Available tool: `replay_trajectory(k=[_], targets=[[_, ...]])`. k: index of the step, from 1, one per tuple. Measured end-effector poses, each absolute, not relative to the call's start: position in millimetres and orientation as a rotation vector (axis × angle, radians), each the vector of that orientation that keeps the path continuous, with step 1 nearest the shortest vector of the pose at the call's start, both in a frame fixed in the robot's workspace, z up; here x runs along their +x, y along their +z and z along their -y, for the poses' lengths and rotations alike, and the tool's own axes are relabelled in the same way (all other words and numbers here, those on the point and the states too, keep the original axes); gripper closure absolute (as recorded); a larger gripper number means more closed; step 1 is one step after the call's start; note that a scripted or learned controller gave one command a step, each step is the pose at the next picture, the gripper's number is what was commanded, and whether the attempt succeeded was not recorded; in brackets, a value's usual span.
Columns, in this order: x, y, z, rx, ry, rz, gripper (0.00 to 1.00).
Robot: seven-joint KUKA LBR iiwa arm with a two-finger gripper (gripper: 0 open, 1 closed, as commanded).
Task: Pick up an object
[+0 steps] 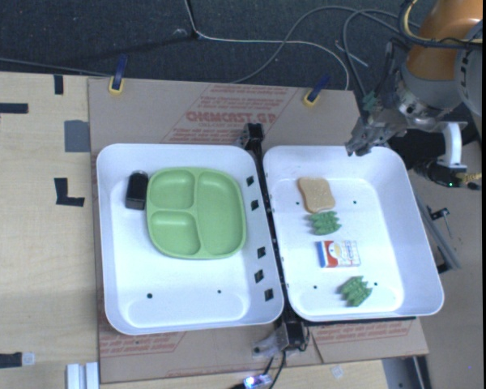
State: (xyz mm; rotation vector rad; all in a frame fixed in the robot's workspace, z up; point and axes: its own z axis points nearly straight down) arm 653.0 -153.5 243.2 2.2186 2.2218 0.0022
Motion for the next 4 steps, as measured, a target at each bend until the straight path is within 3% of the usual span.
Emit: replay_trajectory(k=[1,4], targets=[[649.0,237,92,2.216,-0.001,-2.229,1.00],[610.6,242,-55,2.217,-0.002,-2.229,1.00]])
